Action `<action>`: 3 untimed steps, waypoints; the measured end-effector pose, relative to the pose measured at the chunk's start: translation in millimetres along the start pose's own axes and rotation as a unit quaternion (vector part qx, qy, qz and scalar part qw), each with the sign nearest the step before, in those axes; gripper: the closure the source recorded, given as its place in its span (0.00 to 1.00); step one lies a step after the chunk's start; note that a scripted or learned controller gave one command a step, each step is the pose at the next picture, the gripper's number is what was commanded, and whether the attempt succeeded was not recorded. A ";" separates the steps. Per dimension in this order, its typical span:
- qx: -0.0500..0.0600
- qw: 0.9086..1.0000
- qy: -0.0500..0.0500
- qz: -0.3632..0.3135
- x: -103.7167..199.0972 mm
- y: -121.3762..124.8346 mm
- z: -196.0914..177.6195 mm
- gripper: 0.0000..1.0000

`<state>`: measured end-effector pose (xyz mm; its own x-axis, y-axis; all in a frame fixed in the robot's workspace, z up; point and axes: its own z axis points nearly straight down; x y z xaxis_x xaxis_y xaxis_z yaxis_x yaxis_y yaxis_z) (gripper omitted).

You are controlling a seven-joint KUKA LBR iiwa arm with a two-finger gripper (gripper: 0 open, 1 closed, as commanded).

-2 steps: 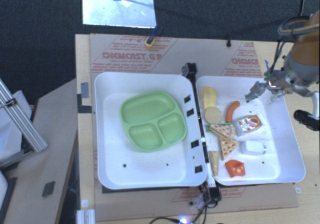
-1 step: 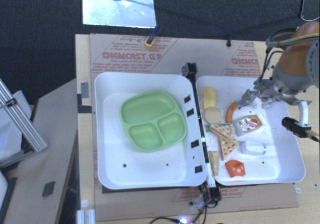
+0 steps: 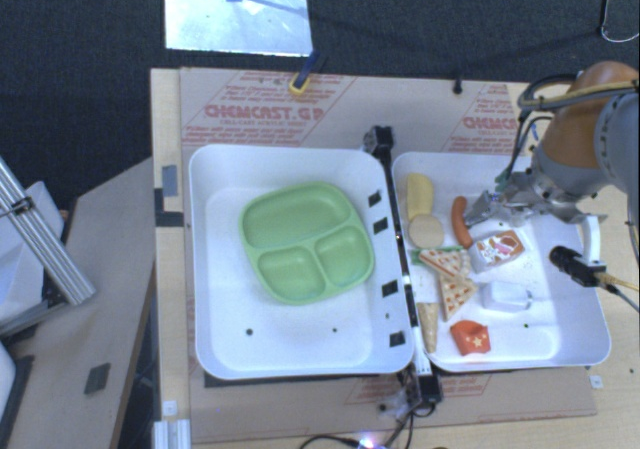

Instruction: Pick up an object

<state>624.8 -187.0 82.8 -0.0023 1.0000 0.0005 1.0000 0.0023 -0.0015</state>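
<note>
The right bin (image 3: 575, 342) holds several toy foods. Among them are a pale yellow piece (image 3: 420, 194), a round beige piece (image 3: 426, 230), a red sausage (image 3: 461, 221), a small white carton with a red label (image 3: 497, 250), two sandwich triangles (image 3: 446, 263), a cone (image 3: 428, 325), a red pepper piece (image 3: 471, 337) and a white block (image 3: 505, 294). My gripper (image 3: 488, 209) hangs low in the upper part of this bin. It is just right of the sausage and directly above the carton.
The left bin (image 3: 215, 337) bears a green three-compartment plate (image 3: 305, 242). A black clip divider (image 3: 392, 237) runs between the bins. The grey arm with its orange band (image 3: 580, 132) crosses the right bin's far right corner. A black connector (image 3: 572, 264) sticks out near the right wall.
</note>
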 end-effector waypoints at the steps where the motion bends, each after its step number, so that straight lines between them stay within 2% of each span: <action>1: -0.004 1.000 -0.001 0.000 -0.6 2.1 -13.8 1.00; 3: -0.005 1.000 -0.001 -0.002 8.7 4.1 -140.9 1.00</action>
<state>629.1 -178.4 223.7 -0.0058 1.0000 -0.0023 0.9999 0.0058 0.0091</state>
